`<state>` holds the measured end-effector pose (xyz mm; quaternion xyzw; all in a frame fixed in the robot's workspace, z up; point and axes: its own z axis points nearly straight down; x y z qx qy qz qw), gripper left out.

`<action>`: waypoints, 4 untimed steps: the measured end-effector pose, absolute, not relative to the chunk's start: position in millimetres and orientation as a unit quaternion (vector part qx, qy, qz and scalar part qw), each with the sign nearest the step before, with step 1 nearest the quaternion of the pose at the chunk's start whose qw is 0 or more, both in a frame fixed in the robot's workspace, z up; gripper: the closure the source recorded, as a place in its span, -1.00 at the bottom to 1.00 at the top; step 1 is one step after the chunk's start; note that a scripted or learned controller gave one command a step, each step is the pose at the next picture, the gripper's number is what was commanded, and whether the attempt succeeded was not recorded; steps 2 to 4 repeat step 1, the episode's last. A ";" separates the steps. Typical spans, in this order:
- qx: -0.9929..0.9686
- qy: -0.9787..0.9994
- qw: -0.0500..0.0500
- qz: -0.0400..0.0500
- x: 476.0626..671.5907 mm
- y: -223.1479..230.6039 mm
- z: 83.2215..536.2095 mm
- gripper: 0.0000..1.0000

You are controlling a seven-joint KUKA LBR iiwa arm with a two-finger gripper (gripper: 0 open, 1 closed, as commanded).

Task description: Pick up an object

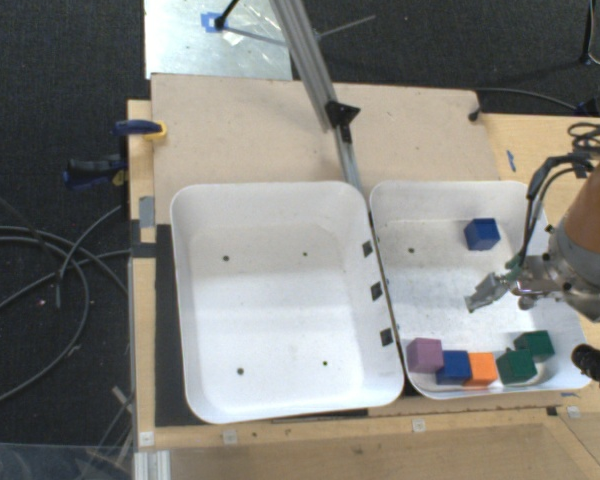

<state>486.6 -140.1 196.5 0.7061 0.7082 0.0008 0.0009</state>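
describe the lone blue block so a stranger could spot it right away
Look in the right-hand bin of the two white ones. Near its far edge sits the blue block, alone. The other blue block lies in the row along the near rim, between purple and orange ones.

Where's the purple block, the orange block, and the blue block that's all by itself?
purple block (425, 354), camera view, middle of its top face.
orange block (482, 369), camera view, middle of its top face.
lone blue block (482, 233), camera view, centre of the block.
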 end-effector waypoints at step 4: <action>0.705 0.709 0.001 0.000 567.6 -180.9 90.8 -1.00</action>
